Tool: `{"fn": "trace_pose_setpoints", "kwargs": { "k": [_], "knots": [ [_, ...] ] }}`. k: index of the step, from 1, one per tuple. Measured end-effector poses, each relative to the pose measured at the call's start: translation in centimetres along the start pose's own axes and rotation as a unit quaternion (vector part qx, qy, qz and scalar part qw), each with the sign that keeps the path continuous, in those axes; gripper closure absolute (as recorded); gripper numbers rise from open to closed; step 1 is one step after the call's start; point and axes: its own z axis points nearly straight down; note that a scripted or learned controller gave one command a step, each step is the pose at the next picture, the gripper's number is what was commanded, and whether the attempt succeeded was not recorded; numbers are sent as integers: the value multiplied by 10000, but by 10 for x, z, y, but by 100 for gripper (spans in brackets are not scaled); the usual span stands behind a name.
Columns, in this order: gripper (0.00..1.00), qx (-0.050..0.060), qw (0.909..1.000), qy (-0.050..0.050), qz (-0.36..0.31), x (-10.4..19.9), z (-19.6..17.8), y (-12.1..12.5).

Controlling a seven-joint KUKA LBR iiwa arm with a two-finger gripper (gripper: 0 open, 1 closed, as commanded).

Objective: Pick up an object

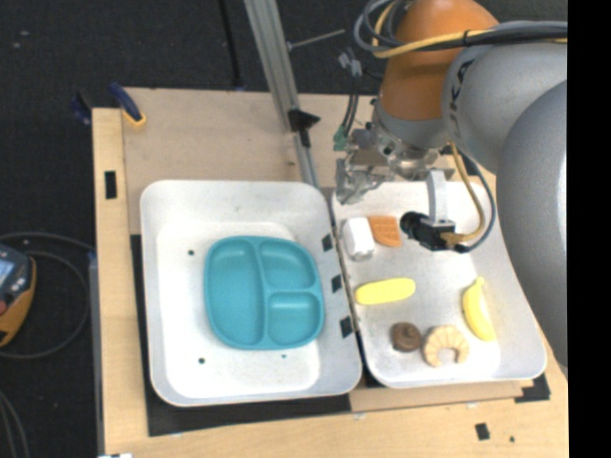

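Hovering at the far left corner of the right bin (520, 356), the gripper (355, 181) makes it hard to tell whether it is spread or pressed together. Just near it lie a white block (359, 238), an orange piece (386, 231), and 2 yellow items (385, 291). The left bin (172, 370) holds a teal tray (264, 291).

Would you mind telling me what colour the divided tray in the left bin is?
The divided tray is light blue, a turquoise shade, clearest in the camera view.

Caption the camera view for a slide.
KUKA arm's gripper hovers at the right bin's far corner above toy foods; a teal divided plate sits in the left bin.
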Motion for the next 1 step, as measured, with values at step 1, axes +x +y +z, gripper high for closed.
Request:
{"fn": "trace_pose_setpoints", "kwargs": {
  "k": [1],
  "knots": [
    [100, 0, 10000, -11, 5, 48, 2, 20]
  ]
}}
